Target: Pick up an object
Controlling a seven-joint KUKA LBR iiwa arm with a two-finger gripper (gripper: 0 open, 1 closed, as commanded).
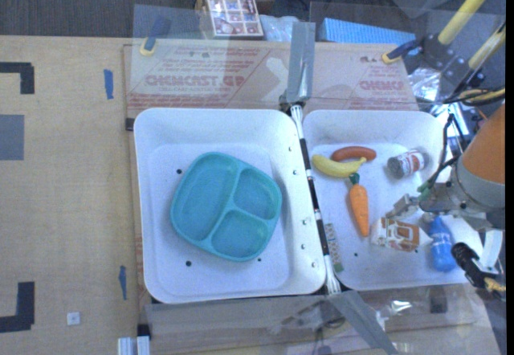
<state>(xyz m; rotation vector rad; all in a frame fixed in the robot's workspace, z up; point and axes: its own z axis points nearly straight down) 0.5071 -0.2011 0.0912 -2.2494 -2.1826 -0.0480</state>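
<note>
My end effector hovers in the right bin, just above the small carton; whether it's spread is unclear. Descending squarely should avoid the nearby blue bottle.

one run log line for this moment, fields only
arm: over right bin | gripper: above small carton, nothing seen held | nearby: carrot, blue bottle | left bin: teal plate

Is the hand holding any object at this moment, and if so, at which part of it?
It cannot be told. The hand hovers just above the small carton in the right bin, but no object shows between its parts.
</note>
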